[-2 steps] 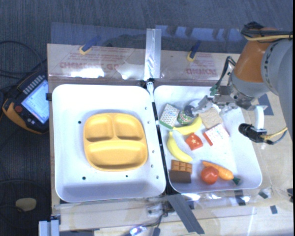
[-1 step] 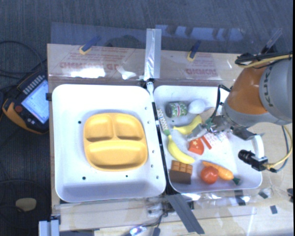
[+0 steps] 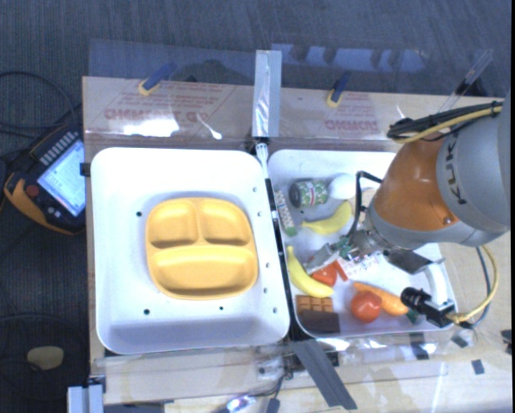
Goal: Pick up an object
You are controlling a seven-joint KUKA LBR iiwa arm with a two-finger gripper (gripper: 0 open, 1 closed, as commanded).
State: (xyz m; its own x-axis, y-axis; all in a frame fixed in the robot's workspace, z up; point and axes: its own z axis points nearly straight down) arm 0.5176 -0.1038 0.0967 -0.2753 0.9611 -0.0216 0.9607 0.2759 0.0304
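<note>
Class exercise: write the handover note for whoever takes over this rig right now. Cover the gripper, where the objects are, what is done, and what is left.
Gripper: down inside the right bin, over the clutter at its middle; whether the jaws are open or shut cannot be told.
Things: the right bin holds a banana, a second banana, a green can, a tomato, a carrot and a brown block. The left bin holds a yellow divided tray.
Done: nothing visibly lifted.
Left: grasp one object and raise it.
</note>
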